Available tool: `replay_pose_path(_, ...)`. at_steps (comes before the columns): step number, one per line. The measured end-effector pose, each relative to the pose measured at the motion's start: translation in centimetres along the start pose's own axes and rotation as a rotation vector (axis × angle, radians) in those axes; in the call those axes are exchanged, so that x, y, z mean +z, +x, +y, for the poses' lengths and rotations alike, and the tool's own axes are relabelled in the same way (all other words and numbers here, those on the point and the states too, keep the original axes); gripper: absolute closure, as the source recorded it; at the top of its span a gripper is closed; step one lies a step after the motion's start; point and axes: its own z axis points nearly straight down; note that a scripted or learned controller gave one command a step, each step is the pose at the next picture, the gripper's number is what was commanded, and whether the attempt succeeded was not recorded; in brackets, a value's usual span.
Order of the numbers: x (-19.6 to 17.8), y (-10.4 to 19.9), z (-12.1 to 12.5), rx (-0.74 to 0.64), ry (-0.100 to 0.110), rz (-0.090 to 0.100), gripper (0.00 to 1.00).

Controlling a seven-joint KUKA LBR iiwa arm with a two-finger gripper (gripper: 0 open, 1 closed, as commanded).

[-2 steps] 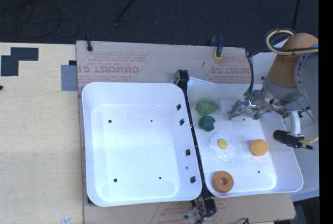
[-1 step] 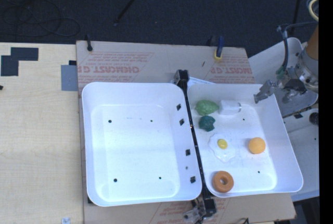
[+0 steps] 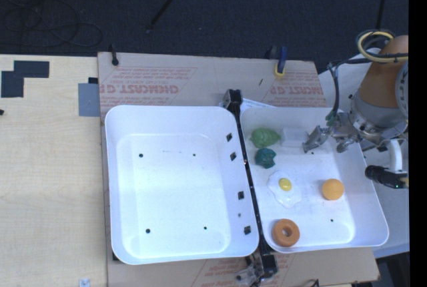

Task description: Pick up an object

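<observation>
The right bin (image 3: pixel 373 229) holds several toy foods: a light green leafy piece (image 3: pixel 265 137), a dark teal lump (image 3: pixel 265 157) just below it, a fried egg (image 3: pixel 285 189), an orange ball (image 3: pixel 332 189) and a brown doughnut (image 3: pixel 286 232) at the front. My gripper (image 3: pixel 328 144) hangs over the back right part of this bin, to the right of the green piece and above the orange ball. Its fingers (image 3: pixel 313 143) are spread open with nothing between them.
The left bin (image 3: pixel 117 145) sits beside the right one, with a black divider strip (image 3: pixel 241 165) between them. Both rest on a cardboard sheet (image 3: pixel 173 79). A blue and yellow clamp (image 3: pixel 280 64) stands at the cardboard's back edge.
</observation>
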Motion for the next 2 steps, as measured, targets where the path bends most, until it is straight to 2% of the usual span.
replay_pose_path(1,4.3,0.0,2.7,-0.004,0.011,0.001,0.00)
replay_pose_path(2,-6.4,-0.2,-0.5,0.006,-0.004,-0.002,0.00)
